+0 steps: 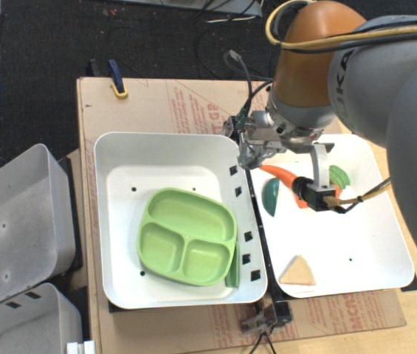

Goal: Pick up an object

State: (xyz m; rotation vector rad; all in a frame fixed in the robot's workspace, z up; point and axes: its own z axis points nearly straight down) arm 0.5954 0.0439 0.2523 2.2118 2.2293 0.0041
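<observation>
Carrot (pixel 276 174), orange, lies in the right bin (pixel 385 257) near its upper left corner, just beside a dark green piece (pixel 270 196). The gripper (pixel 251 153) hangs just above it; how wide it stands cannot be told. The left bin (pixel 112 153) holds a green divided tray (pixel 187 236). Both bins rest on brown cardboard (pixel 164 98), with dark floor (pixel 31 35) and cables (pixel 238 66) beyond.
</observation>
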